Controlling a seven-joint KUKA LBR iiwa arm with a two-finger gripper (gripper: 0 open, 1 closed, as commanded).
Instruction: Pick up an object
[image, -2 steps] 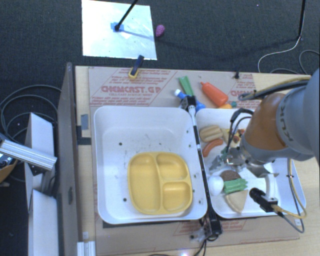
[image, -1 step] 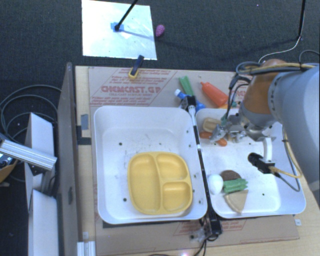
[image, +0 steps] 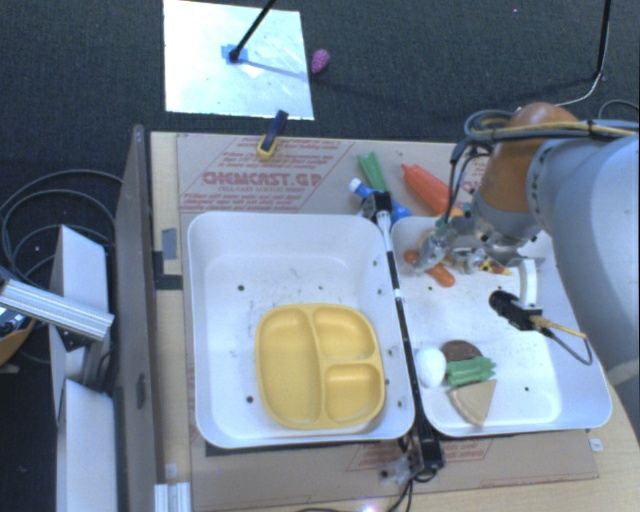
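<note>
One orange piece lies seemingly half-hidden beneath the gripper.

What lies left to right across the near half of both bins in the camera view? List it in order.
Yellow divided tray → white egg → green piece. The brown disc and tan wedge overlap the green piece sideways, so they are left out.
</note>
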